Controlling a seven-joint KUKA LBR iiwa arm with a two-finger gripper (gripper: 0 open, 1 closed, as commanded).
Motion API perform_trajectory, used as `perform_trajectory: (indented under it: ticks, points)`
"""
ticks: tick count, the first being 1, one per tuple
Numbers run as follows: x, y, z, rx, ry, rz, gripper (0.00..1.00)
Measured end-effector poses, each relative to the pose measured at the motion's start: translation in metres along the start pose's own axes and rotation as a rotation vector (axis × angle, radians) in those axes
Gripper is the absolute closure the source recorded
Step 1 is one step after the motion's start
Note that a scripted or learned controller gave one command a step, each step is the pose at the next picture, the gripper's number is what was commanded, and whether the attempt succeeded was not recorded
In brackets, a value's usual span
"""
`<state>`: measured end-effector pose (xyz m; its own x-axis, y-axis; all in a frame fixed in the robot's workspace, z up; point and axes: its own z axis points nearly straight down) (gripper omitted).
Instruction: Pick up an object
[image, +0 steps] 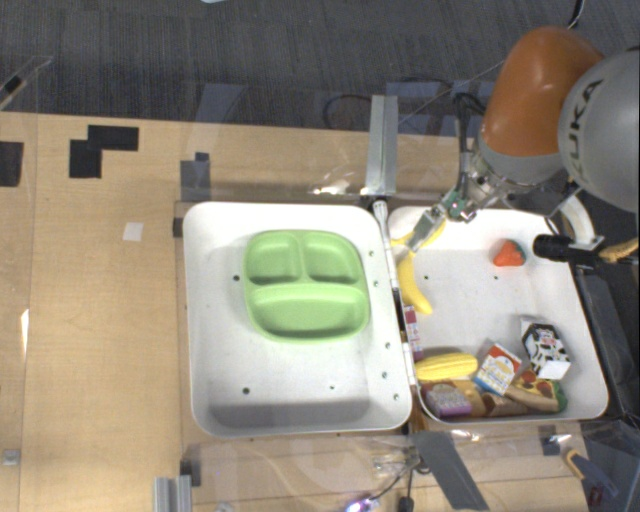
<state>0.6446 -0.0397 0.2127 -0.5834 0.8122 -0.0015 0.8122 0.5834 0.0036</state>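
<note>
Overhead, the grey arm (585, 110) reached in from the right, its orange band just above the wrist. The gripper (432, 228) sat low at the top left corner of the right bin (585, 330), close against the wall shared with the left bin (205, 330). Whether the jaws were spread or pressed together, I could not tell; they were too small and blurred. The banana (411, 280) lay just below the gripper, running down along that same wall, and its upper end seemed to touch the fingertips or sit right beside them. I could not tell which.

The risk, as I judged it, came from that wall. A finger could land on the rim or jam against the side rather than go around the fruit. The banana's curved, smooth skin could also roll or slip out as the jaws closed, and a grip so near one end might let it swing and drop.

By count: two white bins. In the left one, one green plate (304, 283) with three compartments. In the right one, one banana, one small orange piece (509, 254) near the top, one black and white carton (545, 346), one corn cob (446, 366), one small box (497, 370), and a few more items bunched along the bottom edge that I could not separate.
</note>
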Motion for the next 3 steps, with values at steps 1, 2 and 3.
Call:
perform_trajectory:
  ticks: [1,2,3]
  points:
    - [0.0,0.0,0.0,0.0,0.0,0.0,0.0]
    - [-0.031,-0.048,0.095,0.002,0.001,-0.01,0.0]
    - [-0.04,-0.056,0.078,-0.001,-0.001,-0.159,0.0]
